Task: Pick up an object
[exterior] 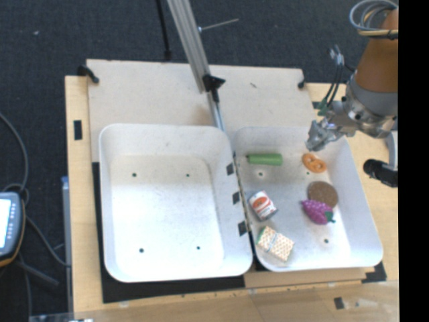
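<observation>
The right bin (pixel 358 200) holds several small items. A green cylinder (pixel 264 158) lies near its back left. An orange pretzel-like piece (pixel 313 162) rests at the back right, with a brown round disc (pixel 323 193) and a purple grape bunch (pixel 317 211) in front of it. A small red and white can (pixel 262 205) and a patterned box (pixel 275 243) lie along the left side. My gripper (pixel 315 141) hangs just above and behind the orange piece, over the bin's back right corner. Nothing shows between its tips.
The left bin (pixel 114 180) sits beside the right one, sharing a divider edge. A slanted aluminium post (pixel 191 39) rises from the bench behind the bins. A handheld pendant (pixel 8 223) hangs off the bench's left side.
</observation>
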You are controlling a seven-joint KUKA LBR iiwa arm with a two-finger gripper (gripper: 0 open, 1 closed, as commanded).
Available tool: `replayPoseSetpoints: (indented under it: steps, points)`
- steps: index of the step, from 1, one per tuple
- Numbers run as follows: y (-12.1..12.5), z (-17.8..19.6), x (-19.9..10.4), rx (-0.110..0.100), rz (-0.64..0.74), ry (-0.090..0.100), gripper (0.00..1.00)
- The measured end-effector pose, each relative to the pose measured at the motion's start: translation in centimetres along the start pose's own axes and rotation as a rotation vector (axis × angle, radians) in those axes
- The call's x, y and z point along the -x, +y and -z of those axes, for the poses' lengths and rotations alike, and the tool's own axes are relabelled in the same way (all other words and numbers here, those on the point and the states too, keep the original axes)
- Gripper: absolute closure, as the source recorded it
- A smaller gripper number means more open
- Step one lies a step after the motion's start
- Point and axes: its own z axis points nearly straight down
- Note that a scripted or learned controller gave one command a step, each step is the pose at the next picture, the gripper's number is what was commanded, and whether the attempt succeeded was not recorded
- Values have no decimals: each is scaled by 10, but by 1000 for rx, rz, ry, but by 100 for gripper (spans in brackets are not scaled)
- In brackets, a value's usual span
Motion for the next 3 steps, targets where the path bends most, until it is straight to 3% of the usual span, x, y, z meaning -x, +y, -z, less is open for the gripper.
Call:
replayPoseSetpoints:
  steps: [1, 3]
  points:
    - [-4, -1, -52, -7, 16, 2, 100]
    - [-37, -12, -144, -8, 15, 1, 100]
